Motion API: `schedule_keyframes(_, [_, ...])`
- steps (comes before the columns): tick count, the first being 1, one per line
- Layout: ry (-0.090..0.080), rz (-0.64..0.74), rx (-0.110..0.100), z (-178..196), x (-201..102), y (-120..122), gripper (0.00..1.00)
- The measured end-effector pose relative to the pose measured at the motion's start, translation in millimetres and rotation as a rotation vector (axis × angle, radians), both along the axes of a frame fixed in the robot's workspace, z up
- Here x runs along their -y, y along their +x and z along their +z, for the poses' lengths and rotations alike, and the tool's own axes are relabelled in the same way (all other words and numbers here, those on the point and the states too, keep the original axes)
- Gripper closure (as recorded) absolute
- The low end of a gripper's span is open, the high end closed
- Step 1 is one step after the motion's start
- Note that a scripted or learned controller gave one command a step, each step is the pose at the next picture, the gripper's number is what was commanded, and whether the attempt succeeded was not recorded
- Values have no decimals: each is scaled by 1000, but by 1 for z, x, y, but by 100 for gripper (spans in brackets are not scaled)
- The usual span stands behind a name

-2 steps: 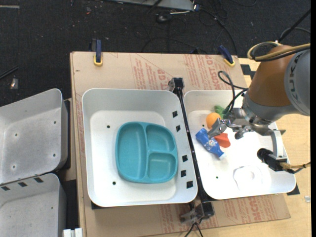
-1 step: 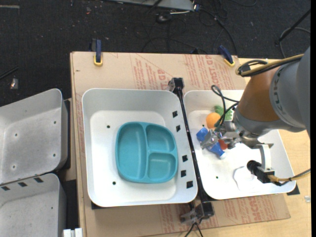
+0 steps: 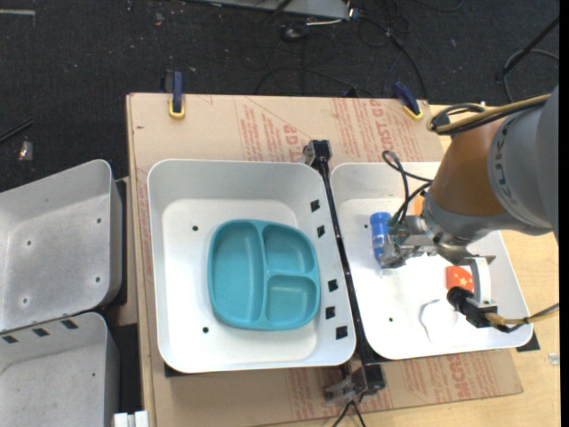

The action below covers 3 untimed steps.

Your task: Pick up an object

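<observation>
Two white bins sit side by side on the tabletop (image 3: 231, 118), which is a brown board held by two blue and yellow clamps (image 3: 176, 94) at its far edge. The left bin (image 3: 178, 194) holds one thing, a teal plate (image 3: 264, 274) with three compartments, lying flat near the middle of the bin floor. The right bin (image 3: 400, 341) holds three things: a blue object (image 3: 380, 229) near its left side, an orange and white object (image 3: 464, 279) toward the right, and a small white piece (image 3: 428, 317) nearer the front edge. One arm (image 3: 498, 176), grey with an orange band, reaches in from the right and bends down over the right bin. Its tool (image 3: 392, 249) is low in the bin, just beside and partly over the blue object; whether the fingers are apart or closed cannot be told from this view, nor whether they touch the blue object. A black cable runs from the wrist across the bin to the orange and white object's side. Two more white trays (image 3: 53, 238) lie off the board at the left, on the dark floor (image 3: 80, 52).
</observation>
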State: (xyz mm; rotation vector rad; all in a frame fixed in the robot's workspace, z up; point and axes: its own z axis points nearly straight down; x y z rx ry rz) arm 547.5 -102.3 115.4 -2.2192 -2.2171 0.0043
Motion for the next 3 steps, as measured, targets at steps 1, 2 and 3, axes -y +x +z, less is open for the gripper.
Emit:
schedule_keyframes(1, [-2, 3, 6, 39, -1, 2, 100])
schedule_keyframes(2, [-2, 3, 6, 87, 9, 5, 100])
schedule_keyframes(3, [-2, 4, 6, 117, 10, 7, 100])
